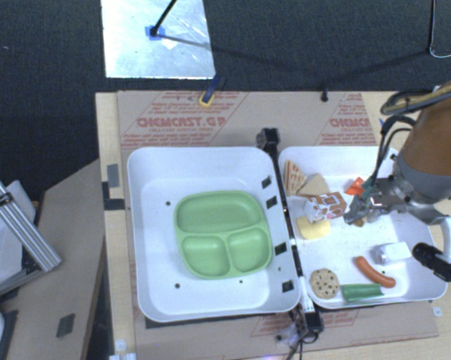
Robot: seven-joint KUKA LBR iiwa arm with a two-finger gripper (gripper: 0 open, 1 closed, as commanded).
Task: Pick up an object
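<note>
The two-finger gripper (357, 214) hangs low over the right white bin (417, 290), and whether its fingers are spread or pressed together cannot be told; nothing shows between them. Just to its left lie a small brown-and-white patterned carton (328, 204), a pale yellow cheese wedge (313, 228) and a tan triangular slice (313, 184). Nearer the front rest a red toy sausage (374, 271), a green bean-like piece (361, 290) and a chocolate-chip cookie (324, 283), while the left white bin (153, 238) holds a green three-compartment plastic plate (222, 232).

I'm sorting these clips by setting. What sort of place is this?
Most likely a robotics lab test bench, not a kitchen. A grey arm reaches over two white bins taped onto cardboard; one holds a green divided plate, the other toy food such as a cookie and sausage.
</note>
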